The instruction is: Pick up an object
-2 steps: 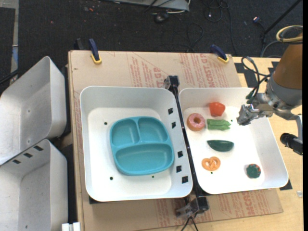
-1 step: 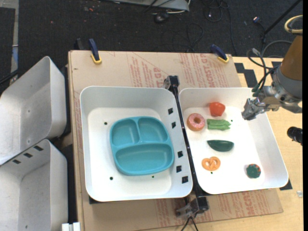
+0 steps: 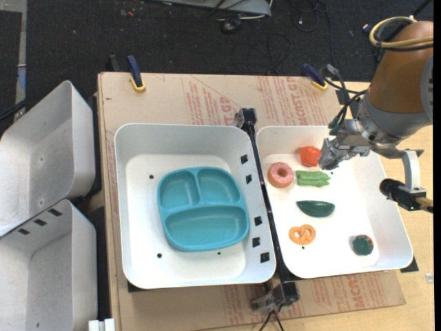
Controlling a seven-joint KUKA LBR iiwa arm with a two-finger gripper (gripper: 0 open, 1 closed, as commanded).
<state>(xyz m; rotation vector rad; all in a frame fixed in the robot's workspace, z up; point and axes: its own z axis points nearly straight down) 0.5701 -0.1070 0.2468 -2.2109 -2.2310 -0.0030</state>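
Note:
The right bin (image 3: 386, 216) holds a pink doughnut (image 3: 280, 174), a red-orange piece (image 3: 309, 156), a light green pod (image 3: 312, 178), a dark green leaf-shaped piece (image 3: 315, 208), an orange pretzel (image 3: 302, 234) and a dark green ball with a red spot (image 3: 362, 244). My gripper (image 3: 329, 158) hangs over the bin's upper part, just right of the red-orange piece and above the green pod. Nothing shows between its fingers.
The left bin (image 3: 134, 185) holds a teal divided tray (image 3: 203, 207). A black divider with clips runs between the bins. Blue and yellow clamps (image 3: 136, 74) hold the board at the back. Two white tubs (image 3: 41, 150) stand to the left of the bench.

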